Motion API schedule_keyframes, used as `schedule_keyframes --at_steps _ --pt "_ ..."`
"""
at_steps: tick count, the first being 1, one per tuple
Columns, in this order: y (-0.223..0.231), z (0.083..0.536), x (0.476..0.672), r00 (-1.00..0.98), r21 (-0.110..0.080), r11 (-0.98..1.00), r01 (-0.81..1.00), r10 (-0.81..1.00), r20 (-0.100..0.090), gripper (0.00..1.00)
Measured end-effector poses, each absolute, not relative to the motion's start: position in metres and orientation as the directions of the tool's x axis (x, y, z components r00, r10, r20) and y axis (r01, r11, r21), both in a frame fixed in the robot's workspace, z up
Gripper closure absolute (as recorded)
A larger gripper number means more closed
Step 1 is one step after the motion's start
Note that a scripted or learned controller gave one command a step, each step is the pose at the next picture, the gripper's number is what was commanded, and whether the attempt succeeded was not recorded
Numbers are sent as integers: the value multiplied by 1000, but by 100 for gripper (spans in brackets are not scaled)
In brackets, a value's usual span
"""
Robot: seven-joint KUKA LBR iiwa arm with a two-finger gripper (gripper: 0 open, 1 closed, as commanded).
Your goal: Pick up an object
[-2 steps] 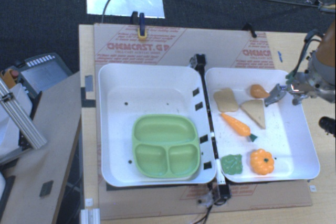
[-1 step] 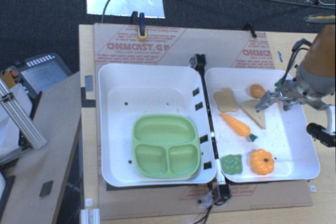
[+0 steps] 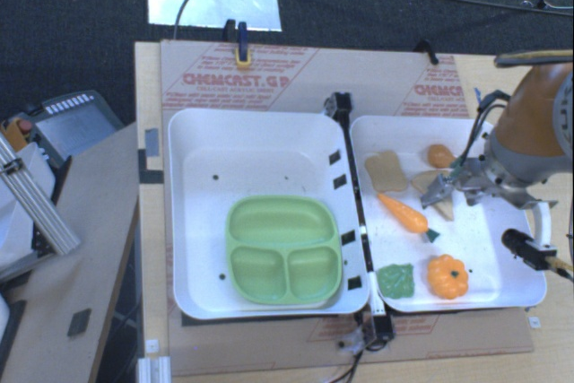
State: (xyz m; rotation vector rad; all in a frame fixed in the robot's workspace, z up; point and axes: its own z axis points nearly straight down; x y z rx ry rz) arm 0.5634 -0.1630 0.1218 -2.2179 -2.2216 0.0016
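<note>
Pale wood forms the table [image 3: 117, 193], which carries two shallow white bins set side by side, their inner walls touching along a dark seam. The left bin [image 3: 193, 152] holds a light-green divided plate [image 3: 285, 248], lying flat toward six o'clock of that bin with its two small compartments nearest the camera. The right bin [image 3: 520, 282] holds the loose objects. The grey arm [image 3: 536, 126], with its orange band, reaches in from three o'clock and hangs over the right bin's upper half; its pincer [image 3: 441, 191] sits low at the bin's centre, close above a pale flat piece, and how wide it stands cannot be told from this angle (the tips blur into the metal around them). Nothing can be seen held between them.

An orange carrot [image 3: 403, 213] lies at a slant just at eight o'clock of the pincer, its green end pointing toward five o'clock. A tan slice of bread [image 3: 387, 170] lies at ten o'clock of the bin, near the carrot's tip. A small orange pumpkin [image 3: 447, 276] rests at six o'clock of the bin, with a green leafy piece [image 3: 395, 281] just beside it at its nine o'clock. A small round orange item [image 3: 439, 156] sits at twelve o'clock of the pincer.
</note>
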Motion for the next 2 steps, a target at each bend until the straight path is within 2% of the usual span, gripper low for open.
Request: schedule_keyframes --at_steps 1,2 --pt "-164 136 565 -2 3 2 1000 1000 -1 100" --pt "-163 180 562 -3 6 3 1000 1000 -1 100"
